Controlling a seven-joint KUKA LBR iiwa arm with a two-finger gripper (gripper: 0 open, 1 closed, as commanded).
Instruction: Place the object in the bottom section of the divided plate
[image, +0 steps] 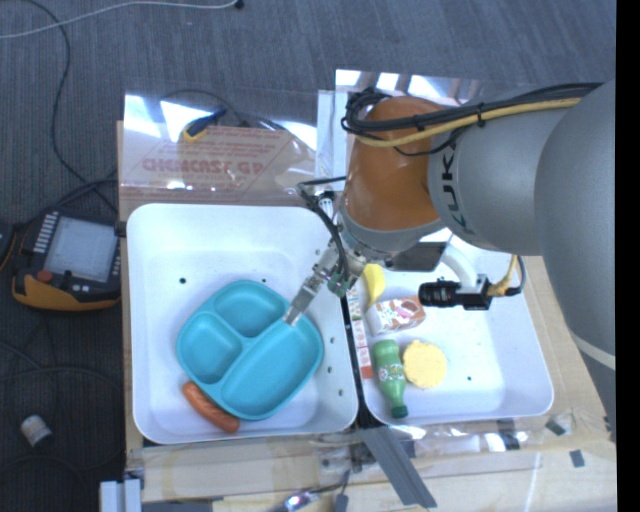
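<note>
Blue divided plate (250, 350) sits in my left bin (160, 240), gripper (297, 309) poised at its rim with slim fingers seemingly pinched shut on nothing, so I fear the sausage (210, 407) beside it never gets placed.

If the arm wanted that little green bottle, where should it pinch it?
Probably across the middle of the green bottle, coming straight down. It lies flat in the right bin, cap end toward the near rim, so its rounded sides face up. The yellow round piece sits close on one side, leaving a tight gap there.
</note>
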